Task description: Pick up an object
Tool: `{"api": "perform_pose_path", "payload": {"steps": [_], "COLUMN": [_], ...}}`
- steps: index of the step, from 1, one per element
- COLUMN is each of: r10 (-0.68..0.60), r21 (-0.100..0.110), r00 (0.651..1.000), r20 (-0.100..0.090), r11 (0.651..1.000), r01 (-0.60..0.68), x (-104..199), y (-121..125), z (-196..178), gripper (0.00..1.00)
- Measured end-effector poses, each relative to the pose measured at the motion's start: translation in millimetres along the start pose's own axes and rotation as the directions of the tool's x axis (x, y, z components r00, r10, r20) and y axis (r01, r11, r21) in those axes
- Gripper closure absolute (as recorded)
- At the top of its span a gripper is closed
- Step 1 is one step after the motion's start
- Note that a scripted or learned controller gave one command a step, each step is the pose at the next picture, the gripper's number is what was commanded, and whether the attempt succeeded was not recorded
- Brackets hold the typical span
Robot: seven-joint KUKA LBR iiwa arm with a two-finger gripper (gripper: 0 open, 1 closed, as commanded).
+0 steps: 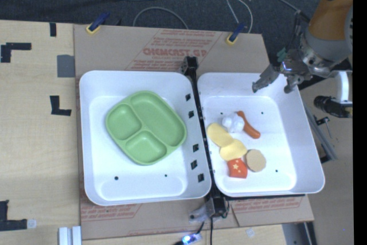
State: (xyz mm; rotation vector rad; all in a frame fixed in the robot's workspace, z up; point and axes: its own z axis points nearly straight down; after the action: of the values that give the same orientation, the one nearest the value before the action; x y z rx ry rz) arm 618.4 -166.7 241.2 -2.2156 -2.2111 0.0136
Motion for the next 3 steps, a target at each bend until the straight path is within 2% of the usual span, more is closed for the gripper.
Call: {"api": "perform_pose_path", "payload": {"steps": [1,2,3], "r10": [-0.003,-0.005,-0.004], "r21": [-0.013,-0.008,-0.009], "r00": [1.0,1.0,1.0], "r20": [0.002,0.002,0.002], "r11": [1.0,1.0,1.0], "r01": [0.003,0.005,0.004], "x": [0,5,11], "y": [2,10,2], "z": [-8,52,102], "gripper": [0.0,0.0,0.0]}}
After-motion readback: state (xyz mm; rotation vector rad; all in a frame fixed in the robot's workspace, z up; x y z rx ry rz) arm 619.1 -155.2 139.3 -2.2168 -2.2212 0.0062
